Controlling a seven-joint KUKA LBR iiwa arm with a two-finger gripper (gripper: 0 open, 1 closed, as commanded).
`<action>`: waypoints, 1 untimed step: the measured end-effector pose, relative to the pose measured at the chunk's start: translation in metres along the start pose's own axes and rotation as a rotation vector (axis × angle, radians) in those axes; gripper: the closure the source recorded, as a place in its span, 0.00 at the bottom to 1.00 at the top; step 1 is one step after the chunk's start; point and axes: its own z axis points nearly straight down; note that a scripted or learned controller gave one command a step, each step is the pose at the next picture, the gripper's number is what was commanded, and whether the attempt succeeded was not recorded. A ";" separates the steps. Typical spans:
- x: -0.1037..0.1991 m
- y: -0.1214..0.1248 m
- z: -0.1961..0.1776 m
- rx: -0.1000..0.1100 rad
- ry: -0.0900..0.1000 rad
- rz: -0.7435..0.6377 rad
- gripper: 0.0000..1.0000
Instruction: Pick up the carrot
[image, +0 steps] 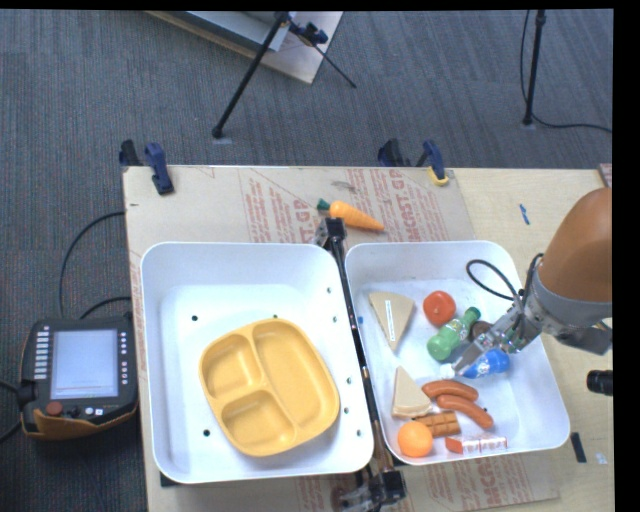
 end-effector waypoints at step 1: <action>-0.002 0.000 -0.010 -0.004 0.000 0.012 1.00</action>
